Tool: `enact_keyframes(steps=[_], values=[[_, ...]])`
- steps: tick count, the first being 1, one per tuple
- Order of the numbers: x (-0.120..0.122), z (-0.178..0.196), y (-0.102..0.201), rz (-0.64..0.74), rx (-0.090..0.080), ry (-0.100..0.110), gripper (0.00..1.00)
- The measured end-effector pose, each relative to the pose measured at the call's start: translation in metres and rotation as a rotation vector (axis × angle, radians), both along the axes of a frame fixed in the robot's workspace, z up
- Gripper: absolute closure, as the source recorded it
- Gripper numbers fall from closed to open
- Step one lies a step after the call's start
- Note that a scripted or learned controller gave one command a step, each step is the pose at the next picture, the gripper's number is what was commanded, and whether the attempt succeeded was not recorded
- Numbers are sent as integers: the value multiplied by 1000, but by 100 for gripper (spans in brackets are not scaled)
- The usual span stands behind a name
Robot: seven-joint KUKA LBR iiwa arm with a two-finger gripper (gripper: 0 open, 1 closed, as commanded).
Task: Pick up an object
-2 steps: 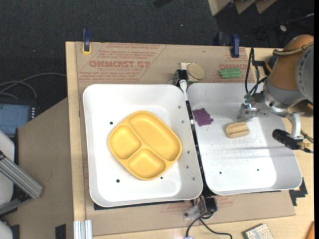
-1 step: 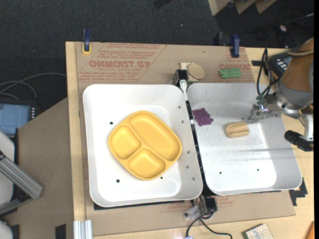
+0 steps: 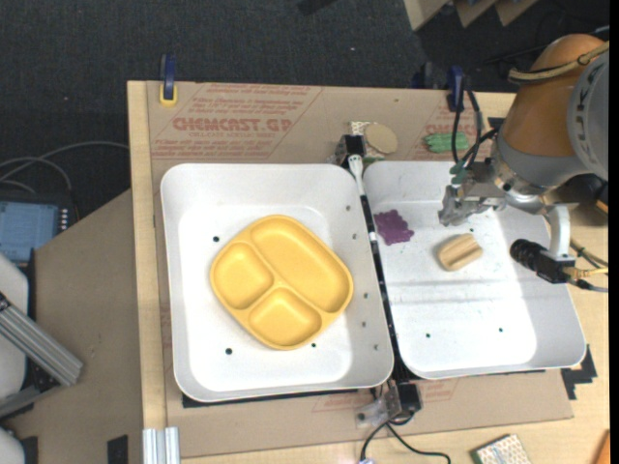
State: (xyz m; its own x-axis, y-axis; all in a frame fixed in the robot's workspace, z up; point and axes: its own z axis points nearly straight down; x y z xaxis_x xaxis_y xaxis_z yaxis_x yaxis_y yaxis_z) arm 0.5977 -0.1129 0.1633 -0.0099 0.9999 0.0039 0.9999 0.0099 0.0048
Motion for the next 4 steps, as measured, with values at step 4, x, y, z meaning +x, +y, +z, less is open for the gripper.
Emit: enact_keyframes(steps=[4], values=[[37,-10,-116,-15,-7,4,100]])
